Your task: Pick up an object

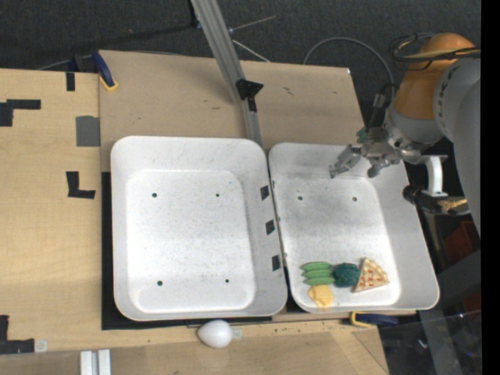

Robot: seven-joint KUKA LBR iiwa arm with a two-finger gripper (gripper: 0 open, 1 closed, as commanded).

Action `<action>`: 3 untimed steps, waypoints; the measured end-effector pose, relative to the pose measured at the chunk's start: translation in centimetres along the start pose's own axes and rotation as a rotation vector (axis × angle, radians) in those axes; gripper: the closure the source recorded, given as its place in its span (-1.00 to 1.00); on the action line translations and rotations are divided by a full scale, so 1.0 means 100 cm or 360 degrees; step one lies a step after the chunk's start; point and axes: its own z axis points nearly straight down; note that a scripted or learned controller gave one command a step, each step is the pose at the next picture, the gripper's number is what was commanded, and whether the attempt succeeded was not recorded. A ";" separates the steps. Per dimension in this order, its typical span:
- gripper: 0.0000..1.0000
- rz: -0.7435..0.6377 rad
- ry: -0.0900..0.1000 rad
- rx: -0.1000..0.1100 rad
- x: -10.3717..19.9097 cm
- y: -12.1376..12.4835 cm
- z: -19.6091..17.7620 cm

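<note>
Two gripper fingers are spread apart with nothing between them; the gripper [358, 167] hangs over the far edge of the right bin [328, 209], near that bin's upper right corner. Behind it, the grey arm with its orange band [426, 84] reaches in from the right side of the view.

Well apart from the gripper, at the near edge of the same bin, a small cluster of toy food pieces lies close together. A green pea pod [316, 271] sits on the left of the cluster, with a yellow piece [320, 294] just below it. A dark green broccoli piece [344, 273] sits beside the pod, and a pizza slice [370, 276] lies at the right end, touching or nearly touching the broccoli.

To the left, the left bin [187, 225] sits side by side with the right one, their edges meeting in the middle. Both rest on a tan bench [47, 233]. A white egg-shaped object [215, 333] lies on the bench just outside the near edge of the left bin. A grey metal bar [226, 53] slants down from the top of the view toward the gap between the bins.
</note>
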 end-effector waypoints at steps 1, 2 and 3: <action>-1.00 -0.0001 -0.0002 -0.0006 0.001 0.000 0.052; 1.00 -0.0003 -0.0003 -0.0009 0.001 0.001 0.038; 1.00 0.0000 -0.0002 -0.0019 0.004 0.011 -0.017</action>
